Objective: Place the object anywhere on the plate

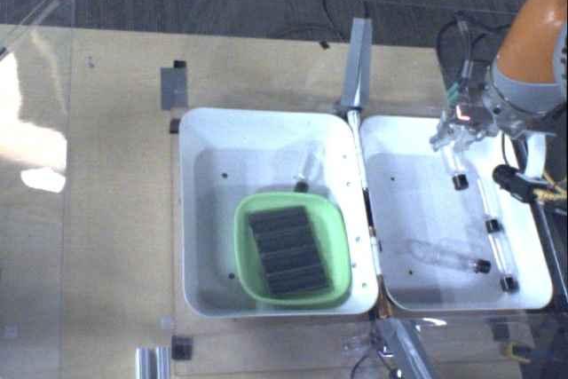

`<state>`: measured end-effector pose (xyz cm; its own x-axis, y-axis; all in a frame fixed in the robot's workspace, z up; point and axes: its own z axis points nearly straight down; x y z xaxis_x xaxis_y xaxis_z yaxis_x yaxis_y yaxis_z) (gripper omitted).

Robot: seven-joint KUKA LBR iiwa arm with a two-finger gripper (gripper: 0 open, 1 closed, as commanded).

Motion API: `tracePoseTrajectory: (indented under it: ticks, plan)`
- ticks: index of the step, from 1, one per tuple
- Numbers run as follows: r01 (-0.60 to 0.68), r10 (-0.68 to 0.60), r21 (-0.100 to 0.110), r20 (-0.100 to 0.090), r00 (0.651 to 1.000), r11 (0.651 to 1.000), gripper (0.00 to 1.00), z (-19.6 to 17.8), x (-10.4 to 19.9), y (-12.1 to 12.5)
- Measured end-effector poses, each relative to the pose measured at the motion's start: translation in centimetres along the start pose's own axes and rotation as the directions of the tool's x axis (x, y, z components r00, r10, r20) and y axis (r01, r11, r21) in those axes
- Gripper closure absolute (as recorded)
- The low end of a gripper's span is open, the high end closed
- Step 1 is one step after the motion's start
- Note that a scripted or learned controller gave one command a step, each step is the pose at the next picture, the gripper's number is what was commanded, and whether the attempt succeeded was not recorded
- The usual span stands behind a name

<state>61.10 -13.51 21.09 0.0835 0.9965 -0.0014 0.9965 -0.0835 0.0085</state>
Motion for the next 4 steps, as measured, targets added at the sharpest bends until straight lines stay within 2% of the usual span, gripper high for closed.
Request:
tracePoseTrajectory:
  ticks: [1, 2, 3, 4]
  plan:
    - [0.176, -0.176, 0.005, -0.003, 0.984, 0.984, 1.0, 2.6, 5.9, -4.2]
    - [0.319, -0.319, 0.002, -0.004, 0.948, 0.948, 1.0, 1.3, 12.4, -10.1]
    - [0.318, -0.318, 0.002, -0.004, 0.948, 0.948, 0.0, 1.3, 12.4, -10.1]
    - [0.32, -0.32, -0.003, -0.003, 0.947, 0.947, 1.0, 0.3, 12.4, -9.9]
